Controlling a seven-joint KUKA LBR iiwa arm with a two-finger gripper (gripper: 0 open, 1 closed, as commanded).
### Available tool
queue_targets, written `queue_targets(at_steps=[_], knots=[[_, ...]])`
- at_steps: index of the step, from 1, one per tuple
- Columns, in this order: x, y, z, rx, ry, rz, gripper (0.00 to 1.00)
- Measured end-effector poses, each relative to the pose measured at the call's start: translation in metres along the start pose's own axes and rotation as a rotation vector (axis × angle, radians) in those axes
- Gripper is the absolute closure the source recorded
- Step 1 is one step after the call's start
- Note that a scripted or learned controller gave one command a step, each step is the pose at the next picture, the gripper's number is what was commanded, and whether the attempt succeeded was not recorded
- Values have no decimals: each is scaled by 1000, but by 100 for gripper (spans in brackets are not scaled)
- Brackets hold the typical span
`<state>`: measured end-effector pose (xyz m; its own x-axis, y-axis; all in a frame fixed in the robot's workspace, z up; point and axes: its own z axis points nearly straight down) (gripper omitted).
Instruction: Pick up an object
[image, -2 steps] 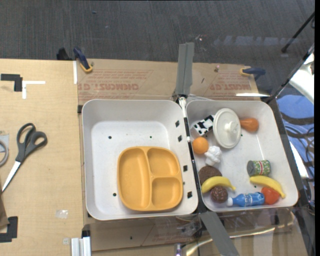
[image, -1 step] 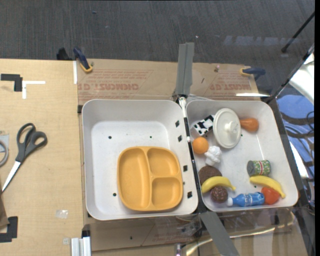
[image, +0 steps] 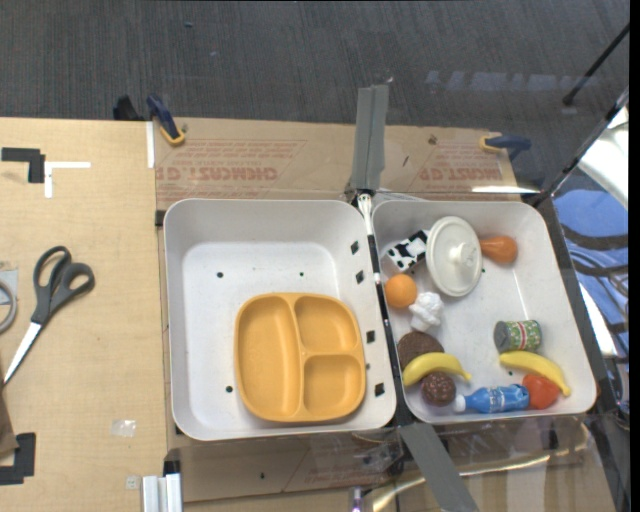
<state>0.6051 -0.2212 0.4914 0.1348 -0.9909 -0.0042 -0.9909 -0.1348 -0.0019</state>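
Observation:
The right bin (image: 562, 300) holds several small objects. A white lidded pot (image: 455, 255) lies near its back, with a black-and-white cow toy (image: 405, 253) to its left and an orange pear-like piece (image: 499, 248) to its right. An orange ball (image: 401, 290) and a small white figure (image: 427, 311) sit by the left wall. Toward the front lie a brown round piece (image: 417, 349), a banana (image: 434, 367), a dark red berry (image: 437, 389), a blue bottle (image: 493, 400), a green can (image: 517, 335), a second banana (image: 535, 366) and a red piece (image: 541, 393).
The left bin (image: 200, 300) holds a yellow divided plate (image: 300, 356). Scissors (image: 45, 295) lie on the wooden bench at the left. Blue clamps (image: 166, 118) (image: 508, 145) hold the cardboard behind the bins. A grey post (image: 370, 135) stands between the bins at the back.

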Motion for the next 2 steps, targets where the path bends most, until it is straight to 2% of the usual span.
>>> queue_targets(at_steps=[1,2], knots=[[-4,-28,1,0,-1,-346,100],[-13,-40,1,0,1,-774,100]])
